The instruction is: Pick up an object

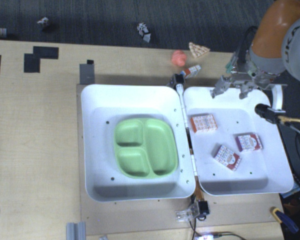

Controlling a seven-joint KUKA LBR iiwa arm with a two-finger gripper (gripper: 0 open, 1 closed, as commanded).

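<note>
Gripper (233,86) hangs over the far rim of the right bin (277,184), fingers spread apart, nothing between them.

We count three small packets on the right bin's floor, all lying flat and apart from one another. The near-left packet (227,157) has its long axis running diagonally, from far-left to near-right. The red-and-white packet (203,123) sits nearer the divider, long axis roughly across the bin, slightly tilted. The dark-edged packet (248,142) lies toward the right wall, long axis also roughly across. We count one green tray (144,147), three compartments, centred in the left bin (89,134). Behind the bins, on the bench, we note one pink ball (179,58) and one wedge-shaped item (198,49).
</note>
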